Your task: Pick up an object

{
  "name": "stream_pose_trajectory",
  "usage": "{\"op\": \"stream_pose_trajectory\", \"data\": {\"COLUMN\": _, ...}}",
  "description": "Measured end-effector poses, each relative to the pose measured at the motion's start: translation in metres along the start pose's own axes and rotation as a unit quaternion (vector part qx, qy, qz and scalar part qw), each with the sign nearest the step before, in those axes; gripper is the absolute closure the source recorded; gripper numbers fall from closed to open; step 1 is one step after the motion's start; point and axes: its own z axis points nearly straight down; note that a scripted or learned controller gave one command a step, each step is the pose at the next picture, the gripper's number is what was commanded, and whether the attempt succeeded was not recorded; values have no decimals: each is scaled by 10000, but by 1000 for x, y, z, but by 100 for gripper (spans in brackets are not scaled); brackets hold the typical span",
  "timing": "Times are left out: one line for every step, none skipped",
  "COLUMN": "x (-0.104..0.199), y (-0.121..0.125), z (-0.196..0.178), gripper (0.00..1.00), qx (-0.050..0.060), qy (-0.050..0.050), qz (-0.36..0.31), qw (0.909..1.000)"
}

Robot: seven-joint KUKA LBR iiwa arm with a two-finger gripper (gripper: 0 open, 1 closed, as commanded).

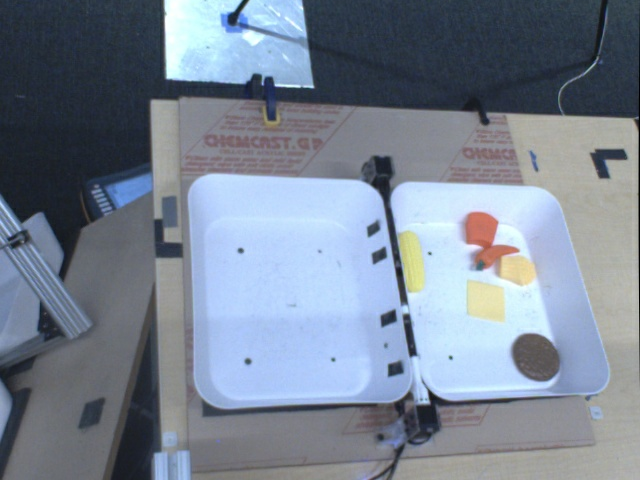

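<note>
Camera view. The two white bins are lying side by side on the tabletop (622,228), over a printed cardboard sheet (330,133). The candidate objects are all sitting in the right bin (572,268), while the left bin (290,298) is showing bare, smooth moulded plastic.

By the rig description the arm is entering from 3 o'clock, so the loaded bin is judged to be the nearer one. The opening of the end effector cannot be told here.

A yellow corn cob (410,260) is lying at the bin's 9 o'clock wall, just beside the divider. Its long axis is running 12 to 6 o'clock, and its surface is looking ribbed and rounded.

Toward 12 o'clock, an orange wedge-like piece (481,227) is resting near a smaller orange piece (494,256), which is touching or nearly touching an amber block (518,270).

Near the centre, a flat pale-yellow square (487,300) is lying flush on the floor. It is thin and sheet-like, and is judged hard to get a finger under.

At 5 o'clock, a brown disc (536,356) with a matt, rough face is sitting close to the bin's corner wall.

The cob is judged the most graspable. It is standing apart from the cluster, and fingers closing across its short axis, from 3 to 9 o'clock, would be suiting its shape, though the wall beside it is leaving little room on that side.
</note>
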Motion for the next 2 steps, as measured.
{"op": "stream_pose_trajectory", "data": {"x": 0, "y": 0, "z": 0, "gripper": 100, "qx": 0, "qy": 1, "qz": 0, "qw": 10000}}
{"op": "stream_pose_trajectory", "data": {"x": 0, "y": 0, "z": 0, "gripper": 100, "qx": 1, "qy": 1, "qz": -1, "qw": 10000}}
